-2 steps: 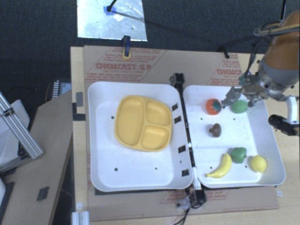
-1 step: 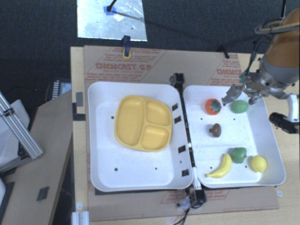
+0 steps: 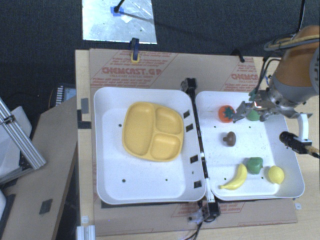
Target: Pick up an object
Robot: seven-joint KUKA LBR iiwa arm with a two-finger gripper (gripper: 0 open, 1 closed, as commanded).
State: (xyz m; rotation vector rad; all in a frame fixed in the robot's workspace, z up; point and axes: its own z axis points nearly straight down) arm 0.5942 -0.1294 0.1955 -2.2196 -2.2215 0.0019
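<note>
The right bin [image 3: 285, 184] holds several toy foods. An orange-red tomato [image 3: 225, 113] lies near its back left, and a small brown piece [image 3: 229, 138] sits below it. A yellow banana [image 3: 236, 178], a green pepper [image 3: 254, 165] and a yellow lemon [image 3: 275, 174] lie along the front. My gripper [image 3: 249, 110] hangs low over the back of this bin, just right of the tomato. A green object [image 3: 253, 115] shows right under it, partly hidden by the gripper body.
The left bin [image 3: 107, 174] bears a yellow divided plate [image 3: 151, 131]. A black divider with clips [image 3: 196, 134] runs between the two bins. The arm's grey and orange wrist [image 3: 295, 74] stands over the right bin's back right corner.
</note>
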